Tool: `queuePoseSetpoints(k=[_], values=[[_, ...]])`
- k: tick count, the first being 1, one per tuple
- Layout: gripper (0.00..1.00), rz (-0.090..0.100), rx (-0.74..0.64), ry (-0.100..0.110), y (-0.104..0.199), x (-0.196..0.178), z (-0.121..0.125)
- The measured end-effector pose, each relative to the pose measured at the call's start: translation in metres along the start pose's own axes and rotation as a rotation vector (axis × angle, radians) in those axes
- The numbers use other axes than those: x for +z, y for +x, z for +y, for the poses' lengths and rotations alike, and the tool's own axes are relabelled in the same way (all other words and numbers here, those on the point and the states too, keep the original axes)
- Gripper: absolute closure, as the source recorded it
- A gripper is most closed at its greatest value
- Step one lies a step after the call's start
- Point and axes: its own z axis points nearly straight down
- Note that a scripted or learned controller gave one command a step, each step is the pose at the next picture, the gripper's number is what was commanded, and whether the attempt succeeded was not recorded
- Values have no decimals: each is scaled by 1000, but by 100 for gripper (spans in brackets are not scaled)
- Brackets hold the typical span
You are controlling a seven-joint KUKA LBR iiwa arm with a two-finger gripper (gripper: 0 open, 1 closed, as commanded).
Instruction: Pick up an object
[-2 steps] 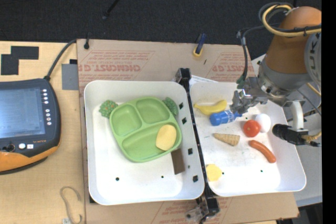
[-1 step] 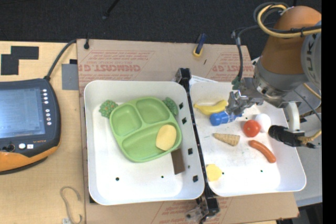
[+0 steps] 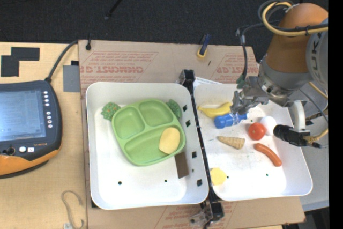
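My gripper [image 3: 239, 106] hangs low over the upper left of the right bin [image 3: 292, 182]. It is directly at the right end of a small blue object [image 3: 224, 121] and may be touching it. A yellow banana [image 3: 213, 110] lies just left of the gripper. A red tomato [image 3: 256, 130] and a white piece [image 3: 267, 124] sit to the gripper's lower right. Below them lie a tan cone [image 3: 231, 141], an orange-red sausage [image 3: 268, 154] and a yellow round piece [image 3: 217, 176].
The left bin [image 3: 102, 169] holds a green divided plate [image 3: 140, 128] with a pale yellow piece [image 3: 170, 140] on it, and a brown block [image 3: 181, 165]. A black part [image 3: 290, 135] of the arm juts over the right bin. A tablet [image 3: 24, 120] lies at far left.
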Motion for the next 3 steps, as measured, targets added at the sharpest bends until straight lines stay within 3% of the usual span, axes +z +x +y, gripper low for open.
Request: queuePoseSetpoints(k=[3], values=[[100,0,2,4,9,16,-4]])
